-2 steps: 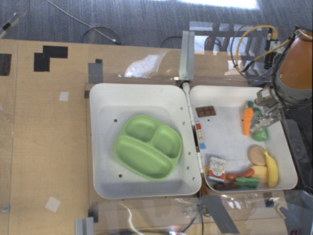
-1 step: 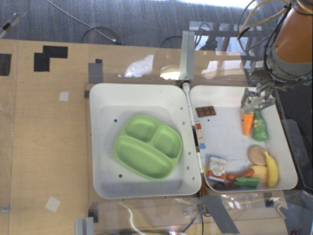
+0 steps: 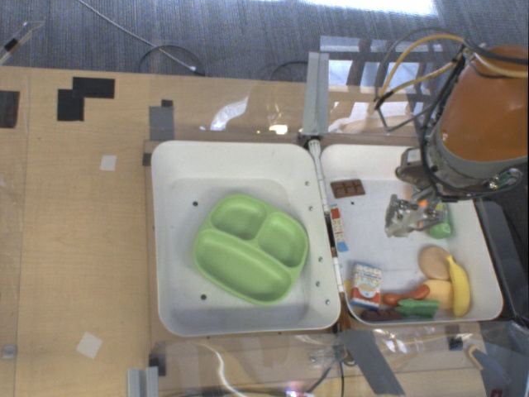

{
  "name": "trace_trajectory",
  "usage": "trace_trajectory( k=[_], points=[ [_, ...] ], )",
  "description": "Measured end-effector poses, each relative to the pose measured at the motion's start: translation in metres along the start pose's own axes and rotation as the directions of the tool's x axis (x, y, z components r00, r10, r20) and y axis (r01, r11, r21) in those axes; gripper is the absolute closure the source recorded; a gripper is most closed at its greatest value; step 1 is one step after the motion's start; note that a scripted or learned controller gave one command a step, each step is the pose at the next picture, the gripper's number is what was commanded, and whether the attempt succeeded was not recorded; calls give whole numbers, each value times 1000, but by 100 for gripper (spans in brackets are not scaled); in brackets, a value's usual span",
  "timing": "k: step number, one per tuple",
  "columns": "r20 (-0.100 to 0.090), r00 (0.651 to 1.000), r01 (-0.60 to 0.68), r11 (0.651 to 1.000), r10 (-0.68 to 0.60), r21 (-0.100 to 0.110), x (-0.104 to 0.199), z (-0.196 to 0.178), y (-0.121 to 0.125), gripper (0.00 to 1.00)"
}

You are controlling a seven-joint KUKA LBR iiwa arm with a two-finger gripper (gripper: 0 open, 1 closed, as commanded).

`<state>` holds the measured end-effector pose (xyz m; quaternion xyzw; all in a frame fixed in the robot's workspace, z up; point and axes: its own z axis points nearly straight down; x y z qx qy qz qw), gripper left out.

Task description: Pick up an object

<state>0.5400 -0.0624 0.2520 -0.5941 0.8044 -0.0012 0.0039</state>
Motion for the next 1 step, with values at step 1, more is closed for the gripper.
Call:
trace_trajectory(
  k=[1],
  points=[
    [-2, 995, 104, 995, -104, 0, 54, 2, -45, 100]
  ],
)
